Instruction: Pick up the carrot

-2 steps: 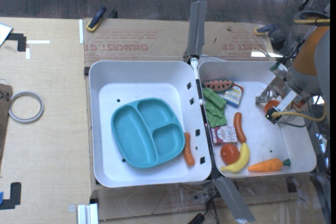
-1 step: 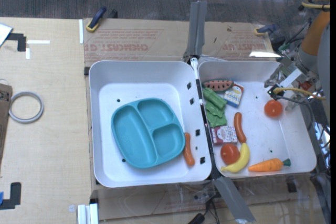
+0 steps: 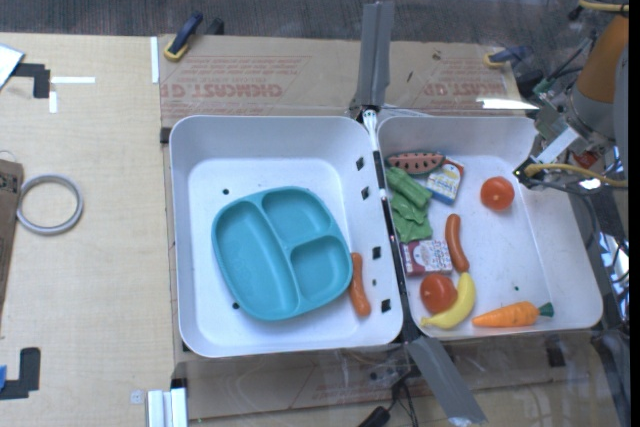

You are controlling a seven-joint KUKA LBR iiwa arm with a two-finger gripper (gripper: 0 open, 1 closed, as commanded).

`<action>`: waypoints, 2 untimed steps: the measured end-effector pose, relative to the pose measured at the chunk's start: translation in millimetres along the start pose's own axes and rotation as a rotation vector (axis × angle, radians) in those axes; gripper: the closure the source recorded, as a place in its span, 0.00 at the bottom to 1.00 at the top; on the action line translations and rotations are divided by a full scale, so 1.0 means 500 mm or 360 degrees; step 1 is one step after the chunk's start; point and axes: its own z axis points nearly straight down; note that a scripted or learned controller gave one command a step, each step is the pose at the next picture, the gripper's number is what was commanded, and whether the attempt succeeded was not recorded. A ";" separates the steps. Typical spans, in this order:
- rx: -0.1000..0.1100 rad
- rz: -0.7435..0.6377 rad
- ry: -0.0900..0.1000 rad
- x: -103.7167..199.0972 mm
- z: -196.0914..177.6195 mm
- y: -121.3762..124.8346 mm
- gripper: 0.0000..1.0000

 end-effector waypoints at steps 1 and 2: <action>-0.0006 0.0262 0.0006 -0.017 -0.312 -0.019 1.00; -0.0004 0.0431 0.0004 -0.042 -0.321 -0.010 1.00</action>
